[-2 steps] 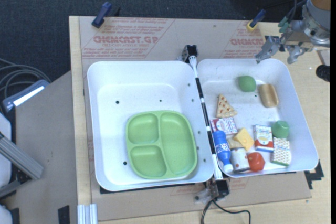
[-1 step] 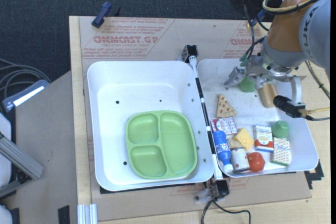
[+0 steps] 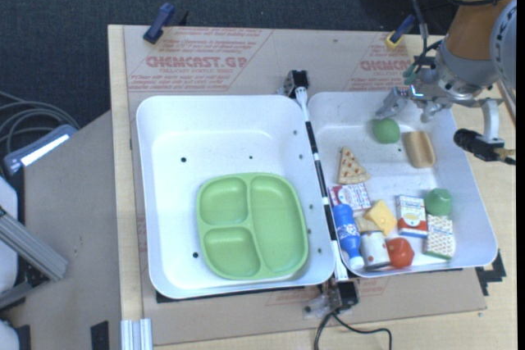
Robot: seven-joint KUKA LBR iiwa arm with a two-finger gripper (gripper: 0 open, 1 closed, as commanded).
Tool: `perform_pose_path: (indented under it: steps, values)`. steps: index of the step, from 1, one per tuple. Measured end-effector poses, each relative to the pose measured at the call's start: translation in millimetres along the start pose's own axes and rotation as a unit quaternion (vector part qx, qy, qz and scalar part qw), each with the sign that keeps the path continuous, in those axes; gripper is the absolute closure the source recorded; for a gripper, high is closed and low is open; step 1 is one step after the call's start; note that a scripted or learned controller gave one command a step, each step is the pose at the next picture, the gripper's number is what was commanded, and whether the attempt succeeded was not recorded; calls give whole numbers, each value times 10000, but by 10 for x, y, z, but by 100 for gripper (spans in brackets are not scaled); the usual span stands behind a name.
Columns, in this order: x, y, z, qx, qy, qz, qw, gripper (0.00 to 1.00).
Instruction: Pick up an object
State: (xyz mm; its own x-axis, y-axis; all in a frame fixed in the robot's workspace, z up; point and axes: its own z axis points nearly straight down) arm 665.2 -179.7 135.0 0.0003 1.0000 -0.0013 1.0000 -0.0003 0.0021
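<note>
Upper right of the frame, the gripper (image 3: 408, 104) hangs spread apart just above the green ball (image 3: 385, 130) — a round target likely to roll off a closing finger.

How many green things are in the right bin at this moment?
2. A green ball lies near the bin's far end, just below the hand. A smaller green piece sits by the right wall, above the cartons. Others may be hidden in the pile.
</note>
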Motion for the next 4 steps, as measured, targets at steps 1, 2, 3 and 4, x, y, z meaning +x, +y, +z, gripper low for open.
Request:
perform_pose_path:
  steps: [1,2,3,4]
  values:
    - [129,11,504,16,9,-4,10000,0]
    - [128,20,393,1,1,-7,10000,100]
    - [713,-41,119,16,12,-7,10000,100]
    - [1371,-676,-504,18,13,-9,10000,100]
